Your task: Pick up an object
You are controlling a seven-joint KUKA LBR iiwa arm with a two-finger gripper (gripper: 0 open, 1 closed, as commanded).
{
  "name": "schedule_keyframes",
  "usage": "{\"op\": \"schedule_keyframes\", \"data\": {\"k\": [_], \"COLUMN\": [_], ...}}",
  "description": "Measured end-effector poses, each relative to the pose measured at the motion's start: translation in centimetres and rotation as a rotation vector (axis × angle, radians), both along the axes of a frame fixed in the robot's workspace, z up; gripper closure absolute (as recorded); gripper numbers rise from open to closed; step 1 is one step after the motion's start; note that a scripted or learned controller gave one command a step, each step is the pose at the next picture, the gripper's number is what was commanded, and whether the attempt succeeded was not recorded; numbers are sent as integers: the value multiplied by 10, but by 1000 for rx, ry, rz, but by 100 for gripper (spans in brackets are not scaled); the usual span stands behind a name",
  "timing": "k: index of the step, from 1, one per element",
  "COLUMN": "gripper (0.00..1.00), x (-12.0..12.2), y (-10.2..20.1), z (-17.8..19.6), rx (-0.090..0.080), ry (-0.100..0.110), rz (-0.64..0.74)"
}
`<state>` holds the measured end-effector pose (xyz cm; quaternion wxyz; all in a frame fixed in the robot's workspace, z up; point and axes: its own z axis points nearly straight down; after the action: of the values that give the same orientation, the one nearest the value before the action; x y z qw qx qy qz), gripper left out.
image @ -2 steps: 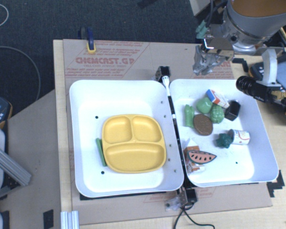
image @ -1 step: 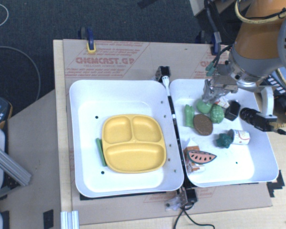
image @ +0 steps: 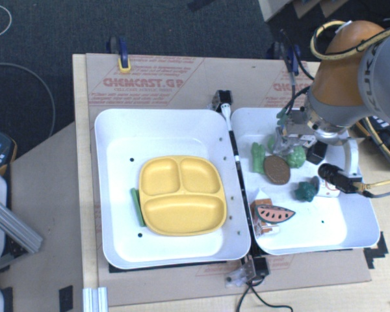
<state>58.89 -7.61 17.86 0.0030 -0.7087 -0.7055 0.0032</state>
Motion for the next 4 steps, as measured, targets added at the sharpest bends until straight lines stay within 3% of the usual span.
{"op": "schedule_keyframes", "data": {"k": [1, 2, 3, 4], "gripper": [100, 100, 100, 100], "x": [-59, -76, -82, -110], "y": [97, 101, 191, 178], "z": [6, 131, 84, 134], "rx": [4, 1, 3, 0], "ry": [0, -20, -1, -11], "rz": [12, 7, 14, 5]}}
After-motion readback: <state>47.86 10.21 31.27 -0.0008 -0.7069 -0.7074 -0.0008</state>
